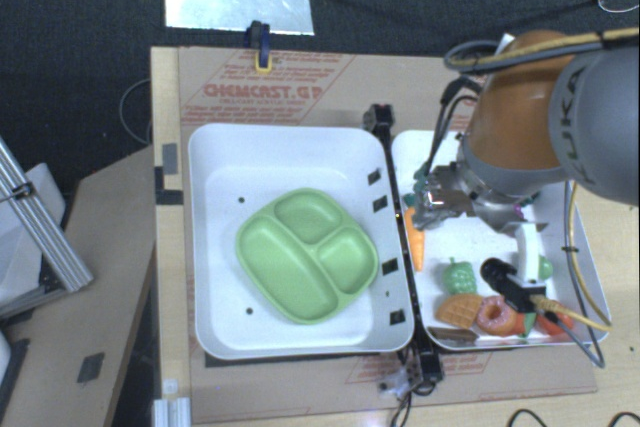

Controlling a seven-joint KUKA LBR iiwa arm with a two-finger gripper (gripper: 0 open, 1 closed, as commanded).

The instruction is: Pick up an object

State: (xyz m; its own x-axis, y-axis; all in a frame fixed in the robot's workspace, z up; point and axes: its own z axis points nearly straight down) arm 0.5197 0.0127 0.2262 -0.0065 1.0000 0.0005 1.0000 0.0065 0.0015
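Observation:
My gripper [428, 199] hangs over the upper left part of the right bin [420, 143], under the grey and orange arm. An orange carrot [416, 242] lies just below it along the bin's left wall. Further down are a green pepper [459, 274], a tan waffle piece [460, 311] and a pink-frosted donut [495, 316]. A small red and orange piece [552, 322] lies at the bin's lower right, and a pale green piece [542, 266] sits beside the wrist. The arm hides the upper half of this bin.
The left bin [230, 150] holds a green divided plate [306, 255] near its middle. A black divider with clips [390, 215] runs between the two bins. Cardboard [270, 90] lies under both bins, and an aluminium frame [40, 225] stands at the far left.

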